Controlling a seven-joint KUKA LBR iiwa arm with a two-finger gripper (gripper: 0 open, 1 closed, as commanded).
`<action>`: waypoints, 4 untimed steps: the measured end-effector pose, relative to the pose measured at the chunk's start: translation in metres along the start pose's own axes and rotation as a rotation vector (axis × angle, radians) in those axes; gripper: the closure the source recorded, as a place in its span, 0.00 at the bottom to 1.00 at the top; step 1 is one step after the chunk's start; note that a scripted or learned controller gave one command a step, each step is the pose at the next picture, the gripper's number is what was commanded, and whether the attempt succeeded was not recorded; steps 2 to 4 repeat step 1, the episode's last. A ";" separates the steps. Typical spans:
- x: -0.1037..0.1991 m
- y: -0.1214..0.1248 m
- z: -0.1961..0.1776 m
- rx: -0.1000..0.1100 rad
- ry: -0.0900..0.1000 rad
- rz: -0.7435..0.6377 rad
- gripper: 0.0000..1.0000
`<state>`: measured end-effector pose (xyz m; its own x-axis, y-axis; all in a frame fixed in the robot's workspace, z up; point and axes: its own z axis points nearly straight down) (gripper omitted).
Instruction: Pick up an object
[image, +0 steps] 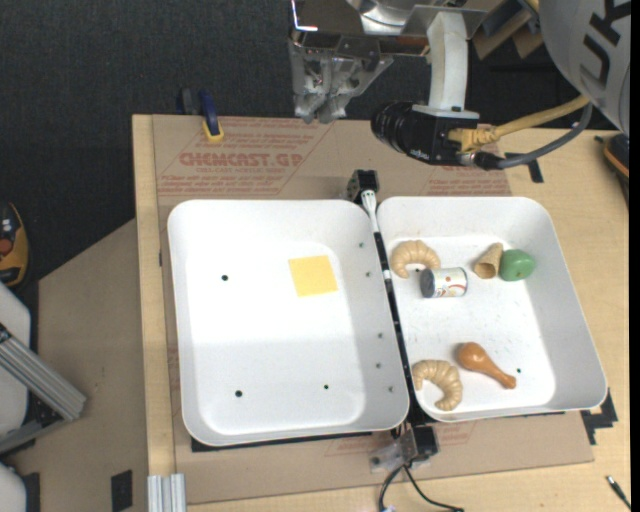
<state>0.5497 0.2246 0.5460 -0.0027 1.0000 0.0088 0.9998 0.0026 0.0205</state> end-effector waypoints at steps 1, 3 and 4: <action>-0.001 -0.065 0.165 0.039 -0.016 0.001 1.00; -0.001 -0.065 0.165 0.039 -0.016 0.001 1.00; -0.001 -0.065 0.165 0.039 -0.016 0.001 1.00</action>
